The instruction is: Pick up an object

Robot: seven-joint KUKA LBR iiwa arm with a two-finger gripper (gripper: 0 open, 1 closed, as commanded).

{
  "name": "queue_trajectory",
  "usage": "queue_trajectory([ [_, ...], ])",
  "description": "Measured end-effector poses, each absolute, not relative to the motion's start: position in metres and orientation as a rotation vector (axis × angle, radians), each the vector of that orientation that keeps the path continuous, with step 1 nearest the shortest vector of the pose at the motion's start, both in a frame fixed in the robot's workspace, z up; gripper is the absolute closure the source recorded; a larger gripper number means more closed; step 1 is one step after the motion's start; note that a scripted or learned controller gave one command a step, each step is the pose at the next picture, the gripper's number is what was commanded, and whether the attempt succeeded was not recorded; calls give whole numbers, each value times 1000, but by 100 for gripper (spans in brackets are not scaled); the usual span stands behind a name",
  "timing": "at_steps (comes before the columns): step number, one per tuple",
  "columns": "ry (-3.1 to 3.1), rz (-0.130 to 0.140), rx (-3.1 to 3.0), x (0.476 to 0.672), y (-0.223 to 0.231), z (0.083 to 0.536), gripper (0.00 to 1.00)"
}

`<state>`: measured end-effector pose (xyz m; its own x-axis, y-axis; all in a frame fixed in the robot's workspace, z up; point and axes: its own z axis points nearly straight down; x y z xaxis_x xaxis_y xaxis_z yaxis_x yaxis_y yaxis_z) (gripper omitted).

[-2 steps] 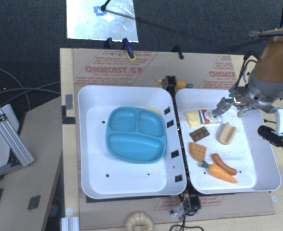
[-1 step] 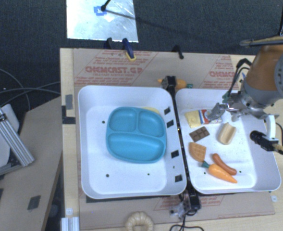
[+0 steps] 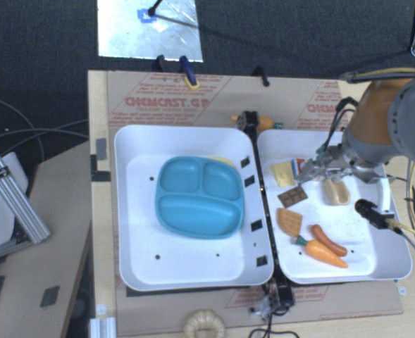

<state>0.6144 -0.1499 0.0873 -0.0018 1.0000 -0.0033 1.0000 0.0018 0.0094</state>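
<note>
I could not tell how the gripper (image 3: pixel 318 162) was set; the bread piece (image 3: pixel 336 191) lay just below it; I judged a straight, centred descent best.

Even, bright light falls from above; the shiny silver metal sheet (image 3: pixel 149 18) beyond the bench's far edge shows glare, and the shadows are soft.

The gripper (image 3: pixel 318 162) is too small and cluttered to read its fingers, the arm (image 3: pixel 390 122) is cut off by the right edge, and a yellow item (image 3: pixel 223 161) hides behind the blue plate (image 3: pixel 199 196).
</note>
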Motion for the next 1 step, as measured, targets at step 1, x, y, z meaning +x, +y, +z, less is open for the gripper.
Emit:
queue_trajectory([
  [1,2213,11,2210,616,-151,101,100],
])
